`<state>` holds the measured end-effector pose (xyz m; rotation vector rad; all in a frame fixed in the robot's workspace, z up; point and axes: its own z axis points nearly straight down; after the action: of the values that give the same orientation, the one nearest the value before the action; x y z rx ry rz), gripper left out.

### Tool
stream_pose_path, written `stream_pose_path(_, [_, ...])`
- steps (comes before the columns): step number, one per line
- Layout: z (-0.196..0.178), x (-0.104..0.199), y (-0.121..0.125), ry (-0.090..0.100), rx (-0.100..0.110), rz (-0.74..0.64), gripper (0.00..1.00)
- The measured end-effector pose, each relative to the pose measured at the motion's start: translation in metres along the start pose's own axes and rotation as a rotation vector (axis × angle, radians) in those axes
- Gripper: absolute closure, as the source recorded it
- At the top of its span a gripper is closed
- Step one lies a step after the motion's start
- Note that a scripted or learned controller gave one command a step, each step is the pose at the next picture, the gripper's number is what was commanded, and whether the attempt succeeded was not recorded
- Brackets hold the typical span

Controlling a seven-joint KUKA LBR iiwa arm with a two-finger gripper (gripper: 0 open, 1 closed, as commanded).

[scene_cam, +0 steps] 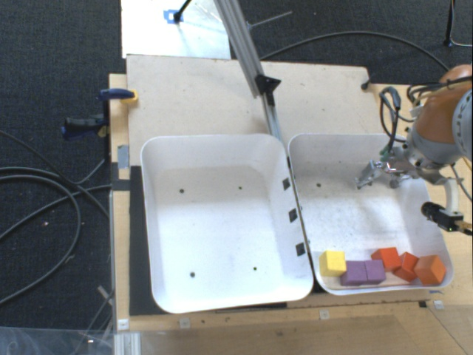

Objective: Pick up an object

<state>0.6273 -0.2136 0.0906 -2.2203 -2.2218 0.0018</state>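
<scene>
Several blocks lie along the near edge of the right bin [347, 205]: a yellow cube [332, 262], a purple block [363, 272], a red-orange block [386, 257], a second red-orange one [406, 266] and an orange cube [431, 269]. My gripper [379, 180] hangs over the bin's far right part, well behind the blocks and apart from them. It is open, with nothing between its fingers [364, 179]. The arm's orange band [443, 117] rises at the right edge.
The left bin [214, 220] stands beside the right one, their rims meeting in the middle. A slanted metal pole [247, 50] crosses the bench from the back down to that shared rim. A blue and yellow clamp [111, 95] grips the bench's left edge.
</scene>
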Motion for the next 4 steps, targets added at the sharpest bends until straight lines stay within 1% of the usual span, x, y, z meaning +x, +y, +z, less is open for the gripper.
stream_pose_path(1, [0.000, 0.065, 0.006, 0.003, -0.003, -0.011, 0.00])
stream_pose_path(2, [0.000, 0.090, 0.063, -0.002, 0.014, -0.009, 0.00])
stream_pose_path(3, [-0.141, 0.130, 0.046, 0.000, -0.012, -0.009, 0.00])
stream_pose_path(4, [-0.127, 0.056, -0.039, -0.002, 0.003, 0.010, 0.00])
